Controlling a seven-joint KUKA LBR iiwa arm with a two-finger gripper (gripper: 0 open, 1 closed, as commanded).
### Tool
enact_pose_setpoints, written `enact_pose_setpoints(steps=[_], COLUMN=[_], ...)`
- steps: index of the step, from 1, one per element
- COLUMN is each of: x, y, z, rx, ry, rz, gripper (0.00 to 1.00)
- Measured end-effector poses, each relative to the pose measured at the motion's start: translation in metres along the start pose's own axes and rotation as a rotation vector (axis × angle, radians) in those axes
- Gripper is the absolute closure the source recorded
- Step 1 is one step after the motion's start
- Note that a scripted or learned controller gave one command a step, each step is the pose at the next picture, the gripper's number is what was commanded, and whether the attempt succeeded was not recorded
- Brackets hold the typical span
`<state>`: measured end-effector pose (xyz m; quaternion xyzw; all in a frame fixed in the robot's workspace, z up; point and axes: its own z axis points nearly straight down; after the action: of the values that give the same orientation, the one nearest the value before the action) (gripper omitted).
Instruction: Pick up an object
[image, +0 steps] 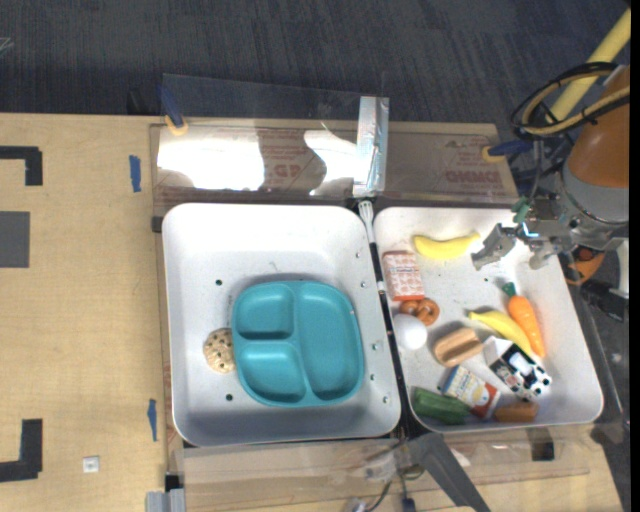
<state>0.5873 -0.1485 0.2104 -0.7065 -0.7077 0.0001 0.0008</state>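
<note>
My gripper (516, 247) hangs over the back right part of the right bin (580, 400), open, with nothing between its fingers (488, 249). A yellow banana (445, 246) lies just to its left. Just in front of it lies an orange carrot (524, 319), with a second banana (495, 322) alongside. Further forward are a hot dog bun (457, 345), a white egg (411, 335), a brown pretzel (424, 310), a red-and-white packet (402, 272), a small carton (468, 386), a green cucumber (438, 405) and a black-and-white toy (523, 371).
The left bin (190, 250) holds a teal divided plate (297, 340) and a cookie (219, 349) at the plate's left. A clear panel with a metal strip (372, 145) stands behind the bins. Yellow and black cables (570, 95) hang at the back right.
</note>
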Motion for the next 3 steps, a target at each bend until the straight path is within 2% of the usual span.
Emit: enact_pose_setpoints(steps=[1,2,3], x=[0.019,0.041,0.031], y=[0.048,0.074,0.08], z=[0.096,0.112,0.125], rx=[0.001,0.025,0.0], ry=[0.0,-0.003,0.0], rz=[0.246,0.104,0.229], gripper=[0.0,0.0,0.0])
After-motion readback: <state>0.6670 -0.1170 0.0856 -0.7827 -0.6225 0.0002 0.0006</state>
